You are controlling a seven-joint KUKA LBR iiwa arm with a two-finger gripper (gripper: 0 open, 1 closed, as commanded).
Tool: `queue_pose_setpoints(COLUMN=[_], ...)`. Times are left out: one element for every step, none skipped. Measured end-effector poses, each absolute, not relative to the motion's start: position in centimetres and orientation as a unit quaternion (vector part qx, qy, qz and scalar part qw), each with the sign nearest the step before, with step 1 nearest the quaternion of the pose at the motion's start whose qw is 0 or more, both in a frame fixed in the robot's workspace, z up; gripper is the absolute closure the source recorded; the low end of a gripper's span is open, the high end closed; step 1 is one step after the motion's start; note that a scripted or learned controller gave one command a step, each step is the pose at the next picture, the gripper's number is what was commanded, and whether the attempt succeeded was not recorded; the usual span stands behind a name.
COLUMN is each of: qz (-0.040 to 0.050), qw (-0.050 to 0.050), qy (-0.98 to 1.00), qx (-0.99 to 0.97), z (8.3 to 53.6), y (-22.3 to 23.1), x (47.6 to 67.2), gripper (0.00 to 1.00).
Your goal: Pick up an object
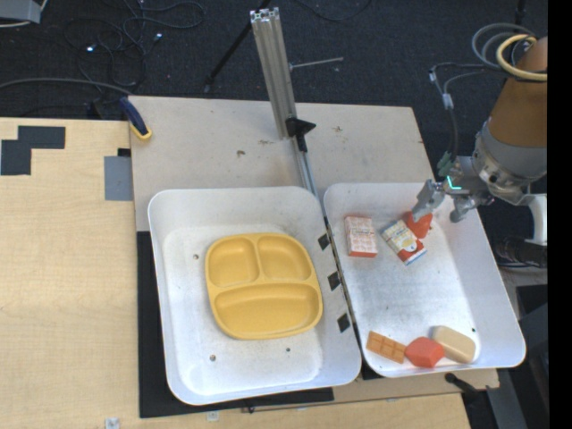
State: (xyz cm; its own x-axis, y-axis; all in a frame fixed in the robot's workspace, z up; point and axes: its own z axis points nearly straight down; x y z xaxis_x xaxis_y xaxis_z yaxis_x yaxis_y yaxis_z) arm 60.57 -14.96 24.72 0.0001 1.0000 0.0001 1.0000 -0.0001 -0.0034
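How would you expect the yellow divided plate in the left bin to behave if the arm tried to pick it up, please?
The yellow divided plate looks like moulded plastic, so probably stiff and light. It lies flat on the left bin, wide and low, so it is unlikely to roll or tip. Its smooth, glossy surface may be slippery; the raised rim seems the likeliest place to grip.

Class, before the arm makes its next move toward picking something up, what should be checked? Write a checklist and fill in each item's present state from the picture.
1. Gripper is over the right bin, near its far edge: ok.
2. A target lies close: the small carton sits just below the gripper: ok.
3. Carton has room around it; the red-and-white box lies apart to its left: ok.
4. Finger opening: cannot tell.
5. Something already held: cannot tell.
6. Yellow divided plate lies in the left bin, out of the way: ok.
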Motion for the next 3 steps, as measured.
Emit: queue_pose_setpoints(qz=[0.0004,0.0022,0.0024], qw=[0.000,0.003,0.003], qy=[-0.707,-0.707,-0.708], qx=[-0.707,-0.707,-0.706], z=[24.8,20.4,15.5], y=[-15.0,-14.5,-14.2], x=[60.6,60.5,61.3], gripper=[0.00,0.00,0.00])
